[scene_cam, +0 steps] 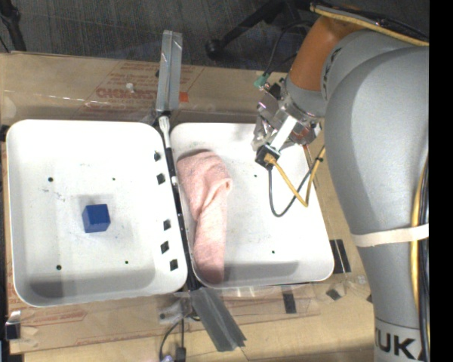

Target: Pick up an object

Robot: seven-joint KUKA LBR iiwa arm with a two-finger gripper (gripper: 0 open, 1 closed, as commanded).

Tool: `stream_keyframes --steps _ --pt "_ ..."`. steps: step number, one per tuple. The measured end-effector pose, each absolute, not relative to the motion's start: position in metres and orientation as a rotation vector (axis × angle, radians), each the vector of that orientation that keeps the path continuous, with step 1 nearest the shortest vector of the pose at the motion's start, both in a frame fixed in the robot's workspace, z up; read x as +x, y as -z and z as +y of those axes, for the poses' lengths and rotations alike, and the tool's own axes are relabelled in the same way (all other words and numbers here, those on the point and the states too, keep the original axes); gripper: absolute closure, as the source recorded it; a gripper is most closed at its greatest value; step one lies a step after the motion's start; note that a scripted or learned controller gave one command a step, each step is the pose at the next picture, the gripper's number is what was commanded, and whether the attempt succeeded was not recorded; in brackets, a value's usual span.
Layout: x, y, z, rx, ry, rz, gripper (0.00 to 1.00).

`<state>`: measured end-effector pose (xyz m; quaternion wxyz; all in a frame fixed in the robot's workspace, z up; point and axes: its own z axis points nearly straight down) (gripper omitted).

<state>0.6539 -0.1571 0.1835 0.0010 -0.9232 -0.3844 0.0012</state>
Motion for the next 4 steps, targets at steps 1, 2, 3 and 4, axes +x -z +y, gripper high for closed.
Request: stream_keyframes --steps 1,2,3,4 --pt "0.654 -0.192 -0.155 -2.890 -0.009 -1.219 1.00" --pt "0.586 -0.133 -0.190 -2.850 -0.010 -1.308 1.00" --pt "0.618 -0.197 -0.188 -2.691 -0.003 -1.618 1.00" --pt "0.618 -0.197 -0.188 -2.691 -0.003 -1.618 0.00"
